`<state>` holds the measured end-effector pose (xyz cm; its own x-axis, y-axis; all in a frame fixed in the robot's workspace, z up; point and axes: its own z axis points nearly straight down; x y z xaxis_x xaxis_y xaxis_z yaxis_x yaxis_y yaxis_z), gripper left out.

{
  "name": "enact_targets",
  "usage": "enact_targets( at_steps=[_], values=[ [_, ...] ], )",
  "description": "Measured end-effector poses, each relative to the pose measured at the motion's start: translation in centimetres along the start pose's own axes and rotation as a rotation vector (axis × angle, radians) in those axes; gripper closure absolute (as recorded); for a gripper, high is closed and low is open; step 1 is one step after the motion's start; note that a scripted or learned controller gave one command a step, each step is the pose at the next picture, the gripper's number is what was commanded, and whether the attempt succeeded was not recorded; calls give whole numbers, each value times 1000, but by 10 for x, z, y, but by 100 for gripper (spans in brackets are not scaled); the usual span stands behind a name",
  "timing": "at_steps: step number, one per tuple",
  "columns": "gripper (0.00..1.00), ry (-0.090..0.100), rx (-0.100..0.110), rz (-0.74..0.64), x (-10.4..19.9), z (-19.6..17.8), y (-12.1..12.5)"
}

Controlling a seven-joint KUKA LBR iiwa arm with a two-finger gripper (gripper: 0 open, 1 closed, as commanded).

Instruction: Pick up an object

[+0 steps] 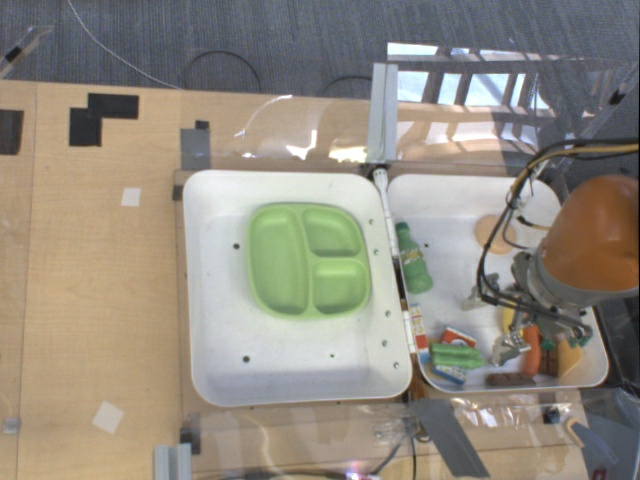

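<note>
The right bin point(440, 208) holds several small objects. A green bottle point(411, 264) lies along its left wall. A tan round piece point(491, 232) sits near the back. At the front lie a red, green and blue packet point(456, 354), a brown bar point(506, 378), an orange piece point(532, 354) and a yellow piece point(571, 359). My gripper point(516, 345) hangs under the orange-banded wrist point(592, 236), low over the front right cluster, right beside the orange piece. The wrist and cables hide part of that corner.
The left bin point(215, 368) carries a green divided plate point(306, 259) in its middle. A metal post point(381, 108) and clear panels stand behind the bins. Bare wooden bench point(90, 298) stretches to the left.
</note>
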<state>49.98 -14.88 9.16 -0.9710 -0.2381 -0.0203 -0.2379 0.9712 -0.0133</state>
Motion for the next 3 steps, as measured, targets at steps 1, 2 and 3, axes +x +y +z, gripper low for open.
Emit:
enact_targets(
  at_steps=[1,2,3],
  values=[
    [0,2,-8,91,-98,3,35],
    [0,-1,0,148,-111,-118,-58],
    [0,10,-9,40,-54,1,-71]
  ],
)
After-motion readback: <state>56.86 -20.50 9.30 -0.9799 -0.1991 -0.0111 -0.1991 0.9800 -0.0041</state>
